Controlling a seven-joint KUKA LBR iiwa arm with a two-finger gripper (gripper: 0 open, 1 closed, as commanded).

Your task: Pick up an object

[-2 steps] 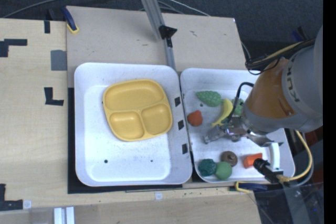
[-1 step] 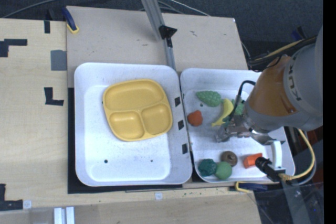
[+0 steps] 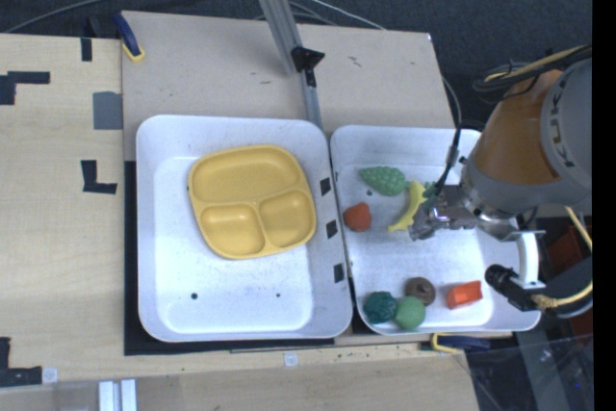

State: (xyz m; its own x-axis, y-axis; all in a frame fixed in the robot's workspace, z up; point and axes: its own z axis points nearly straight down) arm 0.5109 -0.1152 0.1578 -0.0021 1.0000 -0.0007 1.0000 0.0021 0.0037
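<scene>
So I've got the gripper [image 3: 423, 224] down in the right bin [image 3: 404, 141], sitting right at the lower end of the yellow banana-looking thing [image 3: 412, 205], middle-right of the frame. Honestly can't tell from up here whether it has anything or is just parked next to it.

My worry: the banana is skinny and lying at a slant, so an off-center pinch probably spins it or squirts it out. The green leafy piece [image 3: 383, 179] is just up-left of it and could get nudged or dragged along. The orange ball [image 3: 357, 217] is near too, to the left. The yellow divided plate [image 3: 254, 200] in the left bin [image 3: 154, 236] is well clear.
</scene>
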